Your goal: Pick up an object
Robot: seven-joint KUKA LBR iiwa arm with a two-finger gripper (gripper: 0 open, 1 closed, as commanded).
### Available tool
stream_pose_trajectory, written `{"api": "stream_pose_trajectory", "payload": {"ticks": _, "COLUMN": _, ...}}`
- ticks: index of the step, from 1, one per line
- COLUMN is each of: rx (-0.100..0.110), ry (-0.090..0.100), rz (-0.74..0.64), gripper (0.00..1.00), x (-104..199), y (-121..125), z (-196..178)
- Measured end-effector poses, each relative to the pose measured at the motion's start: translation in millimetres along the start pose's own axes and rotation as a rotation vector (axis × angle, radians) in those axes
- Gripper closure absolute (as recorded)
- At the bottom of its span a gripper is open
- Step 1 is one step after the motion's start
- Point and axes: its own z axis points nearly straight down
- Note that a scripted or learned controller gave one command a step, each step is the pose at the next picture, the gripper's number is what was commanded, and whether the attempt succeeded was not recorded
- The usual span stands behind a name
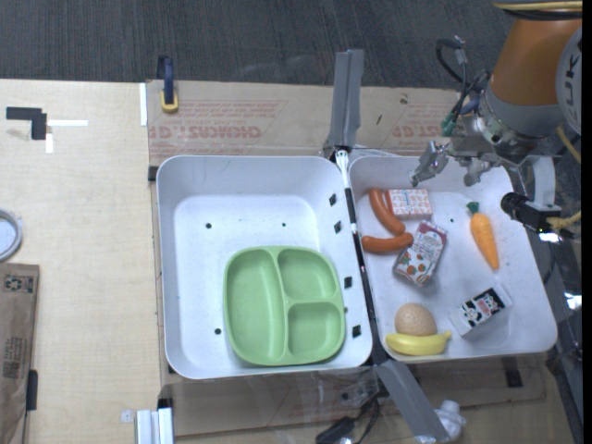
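The right bin (527,340) holds several small things. Two orange sausages (386,210) (387,242) lie at its left, beside a small pink-and-white box (410,202). A printed carton (421,253) lies in the middle and a carrot (484,238) toward the right. A black-and-white carton (483,308), a tan egg (415,319) and a banana (418,343) sit along the near side. My gripper (450,170) hangs above the bin's far edge, open, with nothing between its fingers. It is above and to the right of the pink-and-white box.
The left bin (185,248) holds a green divided plate (285,303). A grey divider post (347,100) stands between the bins at the back. Cables hang from the arm's wrist (462,72). Bare bench lies to the left.
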Motion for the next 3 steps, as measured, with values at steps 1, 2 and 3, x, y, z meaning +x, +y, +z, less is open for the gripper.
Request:
{"api": "stream_pose_trajectory", "payload": {"ticks": 1, "rx": 0.000, "ry": 0.000, "rz": 0.049, "gripper": 0.00, "x": -65, "y": -16, "z": 9}}
{"api": "stream_pose_trajectory", "payload": {"ticks": 2, "rx": -0.005, "ry": 0.010, "rz": 0.147, "gripper": 0.00, "x": -105, "y": -4, "z": 139}}
{"api": "stream_pose_trajectory", "payload": {"ticks": 3, "rx": -0.006, "ry": 0.004, "rz": 0.147, "gripper": 1.00, "x": -108, "y": -4, "z": 129}}
